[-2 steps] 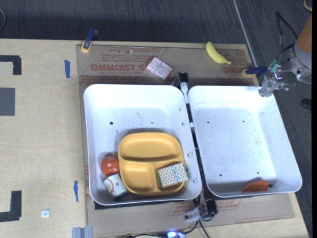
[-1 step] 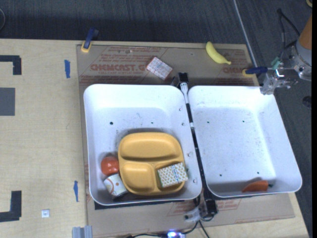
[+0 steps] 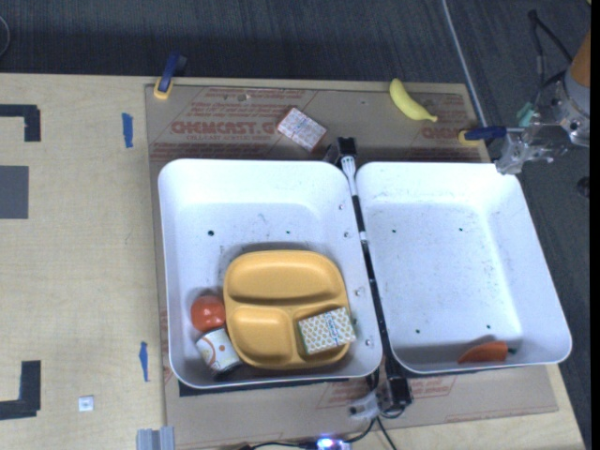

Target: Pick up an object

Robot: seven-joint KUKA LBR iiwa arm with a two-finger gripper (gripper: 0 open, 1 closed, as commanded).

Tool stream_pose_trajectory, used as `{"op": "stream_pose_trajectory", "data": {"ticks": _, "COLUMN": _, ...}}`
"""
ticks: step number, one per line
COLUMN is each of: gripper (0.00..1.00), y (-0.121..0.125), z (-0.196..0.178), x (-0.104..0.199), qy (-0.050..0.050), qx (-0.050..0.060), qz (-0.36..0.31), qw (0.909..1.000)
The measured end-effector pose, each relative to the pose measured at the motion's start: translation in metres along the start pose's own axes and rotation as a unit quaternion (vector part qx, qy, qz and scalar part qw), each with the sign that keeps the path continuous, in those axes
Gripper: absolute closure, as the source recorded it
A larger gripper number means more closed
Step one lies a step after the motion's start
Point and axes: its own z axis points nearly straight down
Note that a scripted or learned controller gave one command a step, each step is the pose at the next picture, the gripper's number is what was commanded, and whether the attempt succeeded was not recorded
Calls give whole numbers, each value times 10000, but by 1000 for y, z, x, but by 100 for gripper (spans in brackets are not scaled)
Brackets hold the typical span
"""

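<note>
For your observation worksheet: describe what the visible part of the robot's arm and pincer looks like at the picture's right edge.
At the upper right, the pincer is a small metallic grey assembly with a teal-green spot near it. Above it sits a pale grey wrist section, with an orange band at the frame's edge and thin dark cables alongside.

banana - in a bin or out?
Out. The banana lies on the brown board behind the right bin, beyond its far rim, apart from the gripper.
</note>
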Motion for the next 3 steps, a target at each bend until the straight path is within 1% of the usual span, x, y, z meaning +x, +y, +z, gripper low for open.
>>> {"op": "stream_pose_trajectory", "data": {"ticks": 1, "gripper": 100, "y": 5, "z": -44, "x": 46, "qy": 26, "qx": 36, "qz": 0, "qw": 10000}}
{"op": "stream_pose_trajectory", "data": {"ticks": 2, "gripper": 100, "y": 1, "z": -10, "x": 118, "qy": 36, "qx": 63, "qz": 2, "qw": 10000}}
{"op": "stream_pose_trajectory", "data": {"ticks": 3, "gripper": 100, "y": 5, "z": -29, "x": 122, "qy": 27, "qx": 40, "qz": 3, "qw": 10000}}
